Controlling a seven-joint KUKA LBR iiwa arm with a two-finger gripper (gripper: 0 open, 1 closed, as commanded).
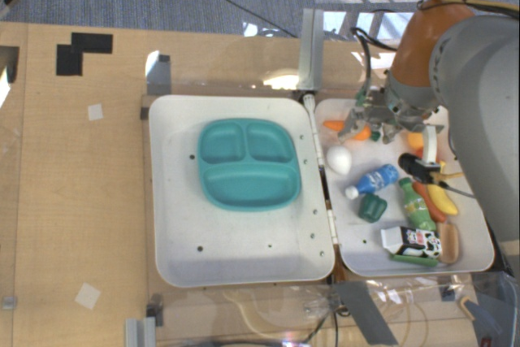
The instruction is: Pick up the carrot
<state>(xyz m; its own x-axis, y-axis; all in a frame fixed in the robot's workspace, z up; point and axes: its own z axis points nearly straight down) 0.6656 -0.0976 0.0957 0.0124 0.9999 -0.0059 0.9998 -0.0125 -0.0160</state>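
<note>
Gripper (367,126): low in right bin (479,252), over carrot (334,125); finger state cannot be told, view blurred. Carrot: small, orange, tapered. Tray (247,163): teal, compartmented.

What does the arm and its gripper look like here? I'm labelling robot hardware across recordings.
The arm is bulky, rounded and light grey, with an orange band above the wrist. Black cables loop beside the wrist. The gripper is a small grey metal assembly with darker parts; finer detail is too blurred to tell.
</note>
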